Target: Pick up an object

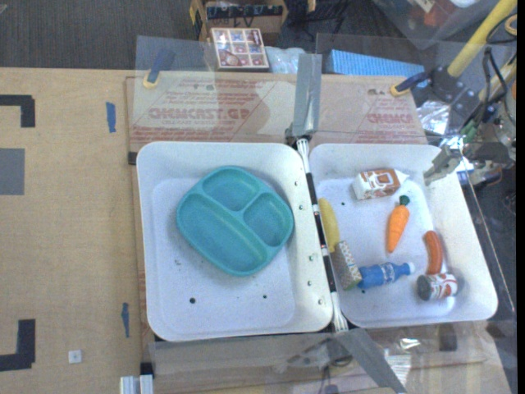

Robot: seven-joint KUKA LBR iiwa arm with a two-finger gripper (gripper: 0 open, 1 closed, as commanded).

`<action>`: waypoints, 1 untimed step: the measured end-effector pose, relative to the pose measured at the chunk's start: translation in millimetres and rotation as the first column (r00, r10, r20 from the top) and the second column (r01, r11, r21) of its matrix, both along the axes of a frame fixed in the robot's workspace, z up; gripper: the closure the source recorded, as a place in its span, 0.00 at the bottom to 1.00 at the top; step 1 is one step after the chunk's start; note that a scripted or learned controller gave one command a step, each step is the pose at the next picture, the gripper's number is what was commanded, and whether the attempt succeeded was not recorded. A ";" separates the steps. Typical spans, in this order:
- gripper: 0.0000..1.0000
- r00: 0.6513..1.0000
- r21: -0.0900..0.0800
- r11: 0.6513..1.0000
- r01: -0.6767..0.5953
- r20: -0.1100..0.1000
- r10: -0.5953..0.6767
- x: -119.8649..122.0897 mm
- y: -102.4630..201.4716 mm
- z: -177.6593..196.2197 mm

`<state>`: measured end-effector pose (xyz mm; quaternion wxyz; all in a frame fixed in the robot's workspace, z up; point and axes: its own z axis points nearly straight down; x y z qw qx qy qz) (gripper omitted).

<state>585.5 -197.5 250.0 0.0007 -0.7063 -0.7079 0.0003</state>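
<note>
The right bin [482, 290] holds a small white-and-brown carton [376, 184], an orange carrot [397, 226], a yellow corn cob [329, 222], a blue bottle [384, 273] lying on its side, a red sausage [433, 251] and a red-and-white can [436, 286]. A grey speckled piece [345, 264] lies between the corn and the bottle. My gripper [439, 167] hangs over the bin's upper right corner, to the right of the carton and above the carrot, with nothing seen in it.
The left bin [164, 318] carries a teal divided plate [235, 219]. A metal divider [308, 97] and clear sheets stand behind the bins. Cables and clutter crowd the right edge [492, 130]. A cardboard box [238, 11] sits at the back.
</note>
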 end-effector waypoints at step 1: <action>0.00 0.996 -0.001 0.996 0.087 0.003 -0.086 10.0 21.5 -155.1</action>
